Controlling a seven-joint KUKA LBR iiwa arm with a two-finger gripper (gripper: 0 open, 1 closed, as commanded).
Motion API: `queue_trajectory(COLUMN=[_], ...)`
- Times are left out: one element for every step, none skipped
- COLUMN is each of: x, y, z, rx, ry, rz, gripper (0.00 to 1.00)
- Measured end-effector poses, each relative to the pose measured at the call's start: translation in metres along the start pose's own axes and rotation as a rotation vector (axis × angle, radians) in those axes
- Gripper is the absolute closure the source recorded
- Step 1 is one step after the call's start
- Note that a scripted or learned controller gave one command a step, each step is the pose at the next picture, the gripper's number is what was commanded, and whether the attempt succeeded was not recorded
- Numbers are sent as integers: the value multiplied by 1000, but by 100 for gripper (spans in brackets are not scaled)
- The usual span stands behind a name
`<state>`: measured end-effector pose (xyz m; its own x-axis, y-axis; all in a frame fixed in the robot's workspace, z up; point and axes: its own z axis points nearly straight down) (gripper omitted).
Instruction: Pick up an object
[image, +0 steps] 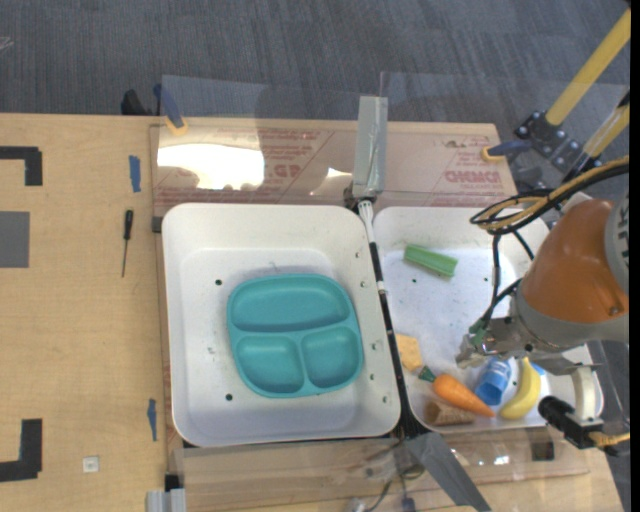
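Wooden bench (70, 330) carries two shallow white bins side by side, and the grey arm reaches over the right bin (440, 300).

Left bin (190, 250) holds a teal plastic divided plate (293, 334) at its centre. Near the right bin's front edge lie an orange carrot (462, 393), a blue object (492, 381) and a yellow banana (523, 392); a green block (430, 261) lies toward its back edge. The gripper (492, 350) is above the blue object; I cannot tell how its fingers stand.

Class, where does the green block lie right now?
The green block lies in the right bin, towards its far left corner, apart from the carrot at the near edge.
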<state>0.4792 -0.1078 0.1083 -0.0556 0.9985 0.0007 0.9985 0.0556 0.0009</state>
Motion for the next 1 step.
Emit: queue_trajectory(x=[0], y=[0], z=[1], rx=[2], ry=[0], rz=[0], gripper=[0])
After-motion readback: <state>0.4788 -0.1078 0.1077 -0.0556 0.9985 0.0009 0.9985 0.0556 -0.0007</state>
